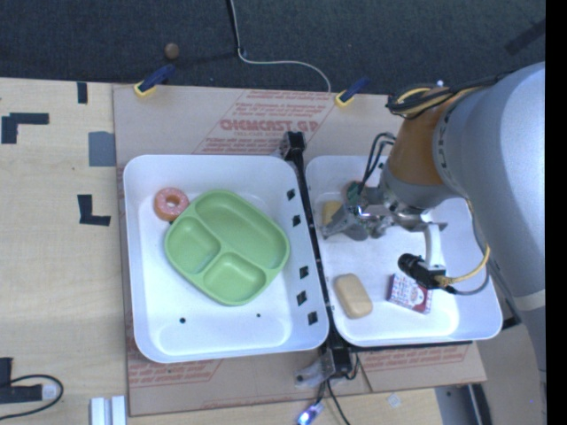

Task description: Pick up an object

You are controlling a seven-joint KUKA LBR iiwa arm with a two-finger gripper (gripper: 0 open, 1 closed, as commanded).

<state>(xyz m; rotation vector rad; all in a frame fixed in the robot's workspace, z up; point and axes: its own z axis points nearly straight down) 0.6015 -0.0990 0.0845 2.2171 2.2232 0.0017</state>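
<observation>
The hand (pixel 344 221) hung low in the right white bin (pixel 469 326), its state impossible to tell. Nothing looked lifted: the tan oval bread roll (pixel 353 295) and small red packet (pixel 409 292) lay nearby, ungrasped.

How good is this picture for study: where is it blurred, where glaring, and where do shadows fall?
Camera view: light is even and soft; the white bins look bright but not blown out. The green tray and donut are fairly sharp. The gripper is blurred and cluttered, its fingers unclear. The arm looms large and soft at the right. Shadows are faint, beneath the tray's edge.
</observation>
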